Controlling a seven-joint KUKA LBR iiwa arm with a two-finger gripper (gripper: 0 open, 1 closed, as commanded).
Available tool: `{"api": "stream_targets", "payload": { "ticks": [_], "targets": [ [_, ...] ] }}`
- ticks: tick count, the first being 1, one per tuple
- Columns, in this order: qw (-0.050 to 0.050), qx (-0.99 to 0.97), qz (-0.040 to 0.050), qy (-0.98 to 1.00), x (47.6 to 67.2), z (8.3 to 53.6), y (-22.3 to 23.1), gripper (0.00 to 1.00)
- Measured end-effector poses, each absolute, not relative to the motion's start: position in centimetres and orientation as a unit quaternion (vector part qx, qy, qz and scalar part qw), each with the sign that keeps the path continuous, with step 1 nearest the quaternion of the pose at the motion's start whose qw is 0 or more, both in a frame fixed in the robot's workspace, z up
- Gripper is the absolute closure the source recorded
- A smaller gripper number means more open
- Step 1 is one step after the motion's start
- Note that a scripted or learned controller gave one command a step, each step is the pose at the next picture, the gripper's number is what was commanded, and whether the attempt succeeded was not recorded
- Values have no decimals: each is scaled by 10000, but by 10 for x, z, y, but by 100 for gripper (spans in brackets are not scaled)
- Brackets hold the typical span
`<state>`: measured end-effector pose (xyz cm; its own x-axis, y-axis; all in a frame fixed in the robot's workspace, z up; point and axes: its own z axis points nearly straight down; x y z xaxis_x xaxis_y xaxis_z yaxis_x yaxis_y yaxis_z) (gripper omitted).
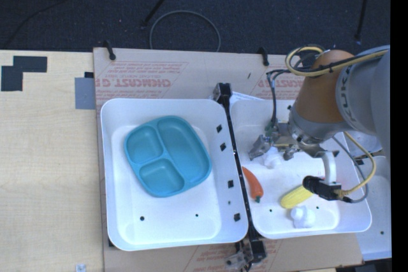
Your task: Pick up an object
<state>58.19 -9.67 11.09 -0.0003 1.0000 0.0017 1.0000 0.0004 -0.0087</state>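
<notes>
Working down from the biggest: the grey arm [344, 102] with its orange band reaches in over the right bin [347, 226], tool [275, 146] low near that bin's back. We cannot tell from here how the tool is set, and nothing shows gripped. A small white object [273, 161] lies just under it, probably the target; we judge this the descent before a grasp, which next calls for centring over that object. The left bin [121, 226] holds a blue divided plate [167, 155]. Also in the right bin: a yellow corn cob [295, 196], an orange carrot [253, 182], another white lump [302, 217]. The bench [44, 169] is pale wood, with cardboard under the bins; dark floor with cables lies behind.
</notes>
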Motion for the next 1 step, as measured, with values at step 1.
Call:
{"api": "stream_targets", "payload": {
  "ticks": [1],
  "targets": [
    [15,-7091,11,-7052,583,125,-99,100]
  ]
}}
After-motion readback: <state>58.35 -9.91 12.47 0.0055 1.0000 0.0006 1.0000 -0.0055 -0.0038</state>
